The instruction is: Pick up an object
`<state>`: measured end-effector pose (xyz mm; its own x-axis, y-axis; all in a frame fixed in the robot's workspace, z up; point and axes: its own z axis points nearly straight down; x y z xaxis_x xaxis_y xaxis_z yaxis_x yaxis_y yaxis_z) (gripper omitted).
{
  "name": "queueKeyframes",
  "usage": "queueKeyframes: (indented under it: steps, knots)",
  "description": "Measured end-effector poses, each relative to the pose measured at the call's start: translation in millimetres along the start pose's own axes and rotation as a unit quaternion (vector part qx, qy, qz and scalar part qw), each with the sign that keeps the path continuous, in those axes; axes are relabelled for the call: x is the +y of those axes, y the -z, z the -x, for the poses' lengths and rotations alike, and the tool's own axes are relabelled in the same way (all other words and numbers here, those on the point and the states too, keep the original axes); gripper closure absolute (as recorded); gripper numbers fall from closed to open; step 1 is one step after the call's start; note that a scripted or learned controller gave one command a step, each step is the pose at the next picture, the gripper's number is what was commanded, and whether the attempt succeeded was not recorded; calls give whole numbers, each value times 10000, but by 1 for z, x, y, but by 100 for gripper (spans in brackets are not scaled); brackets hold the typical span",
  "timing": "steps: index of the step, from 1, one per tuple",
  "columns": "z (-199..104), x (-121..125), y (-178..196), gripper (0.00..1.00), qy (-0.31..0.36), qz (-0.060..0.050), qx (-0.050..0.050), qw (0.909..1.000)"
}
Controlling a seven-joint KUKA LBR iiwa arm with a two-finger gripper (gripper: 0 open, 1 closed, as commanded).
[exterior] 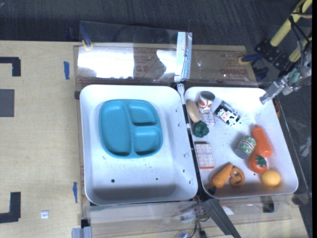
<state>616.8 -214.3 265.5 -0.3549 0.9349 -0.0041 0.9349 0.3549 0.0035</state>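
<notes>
Objects are sitting untouched in the right bin point(285, 133)
Gripper point(271, 92) is hanging over that bin's far right corner; whether its grasp is spread or closed, I cannot tell

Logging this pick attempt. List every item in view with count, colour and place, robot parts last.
left bin: 1, white, left of bench
divided tray: 1, blue, in left bin
right bin: 1, white, right of bench
small can: 1, white and red, right bin top
green lump: 1, dark green, near divider
printed card: 1, white and red, by divider
carrot: 1, orange, right side
round fruit: 1, yellow-orange, bottom right corner
claw: 1, grey, above right bin's top right corner
</notes>
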Motion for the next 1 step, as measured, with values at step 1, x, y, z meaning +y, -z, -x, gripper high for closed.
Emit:
queueKeyframes:
  steps: [1]
  knots:
    - [-16, -5, -74, 0, 1107, -19, 29, 9938]
